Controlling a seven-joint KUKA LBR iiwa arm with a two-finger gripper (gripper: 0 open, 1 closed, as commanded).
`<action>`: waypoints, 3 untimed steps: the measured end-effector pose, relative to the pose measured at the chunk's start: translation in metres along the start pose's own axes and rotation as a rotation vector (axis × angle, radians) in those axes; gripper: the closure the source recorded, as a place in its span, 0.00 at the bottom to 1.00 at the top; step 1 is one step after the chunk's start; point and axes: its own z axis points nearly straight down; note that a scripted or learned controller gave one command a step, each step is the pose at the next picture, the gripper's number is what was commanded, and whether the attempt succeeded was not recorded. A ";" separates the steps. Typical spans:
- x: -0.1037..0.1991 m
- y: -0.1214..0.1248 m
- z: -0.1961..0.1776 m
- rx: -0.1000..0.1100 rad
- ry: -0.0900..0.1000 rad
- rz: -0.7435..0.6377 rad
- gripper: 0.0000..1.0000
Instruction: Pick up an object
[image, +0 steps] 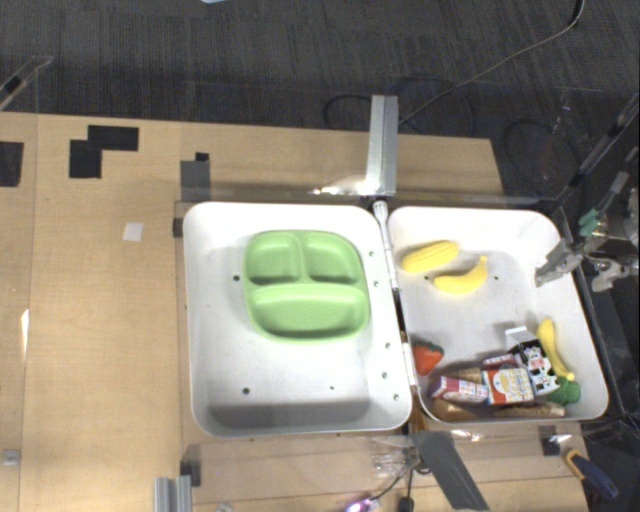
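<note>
The bench (90, 330) carries two white bins side by side. The left bin (215, 390) holds a green divided plate (305, 282) lying flat near its middle. The right bin (520, 225) holds the smaller pieces: a corn cob (428, 256) and a banana (463, 279) near its upper left, well apart from a crowded heap along the lower edge, where a carton (500, 382), a second slim banana (551, 350) and a red toy (427, 355) lie touching or nearly so.

The end effector (560, 262) hangs at the right bin's right rim, above the wall rather than over any item, and nothing sits in it.

For a clean pick, the corn or the upper banana looks the best target: each has bare floor around it, so the descent should meet no neighbour. Centring across the short width of the chosen piece would likely help. The heap is riskier, since a grasp there could catch two things or push them about.

The end effector is small, dark and partly cut by the frame edge, so I cannot tell whether it is spread or pressed together. What lies under the carton is also hard to make out.
</note>
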 end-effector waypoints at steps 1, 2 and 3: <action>0.047 0.033 0.110 0.003 0.001 -0.045 0.00; 0.076 0.078 0.173 -0.007 0.000 -0.332 0.00; 0.087 0.108 0.193 -0.020 -0.003 -0.365 0.00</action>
